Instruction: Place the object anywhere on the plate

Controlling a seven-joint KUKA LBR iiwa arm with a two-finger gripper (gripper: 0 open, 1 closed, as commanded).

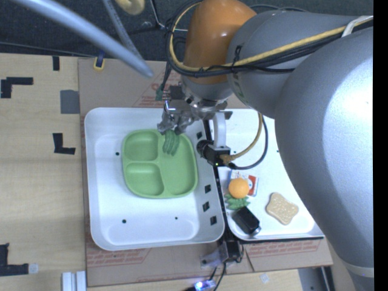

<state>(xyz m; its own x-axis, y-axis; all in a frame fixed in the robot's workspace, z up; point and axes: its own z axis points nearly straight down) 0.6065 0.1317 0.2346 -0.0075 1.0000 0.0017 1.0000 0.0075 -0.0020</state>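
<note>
The grey arm reaches in from the right, its orange band high in the view, and the gripper [171,126] hangs over the far right corner of the green plate [159,164]. Between its fingers sits a small dark green object [171,142] — pinched at the top, its lower end dangling down over the plate's upper right compartment; whether that end touches the plate I cannot tell. The plate itself is a three-part tray lying in the left bin [103,162], towards its far side, with bare white floor in front of it. The right bin [297,226] holds the other things, grouped near the divider between the two bins: an orange fruit-like piece [238,188] with green leaves under it, a small red and white item [252,184] just behind it, a black block [247,220] at the near edge, and a tan biscuit-shaped piece [282,208] beside that — all well apart from the plate.
</note>
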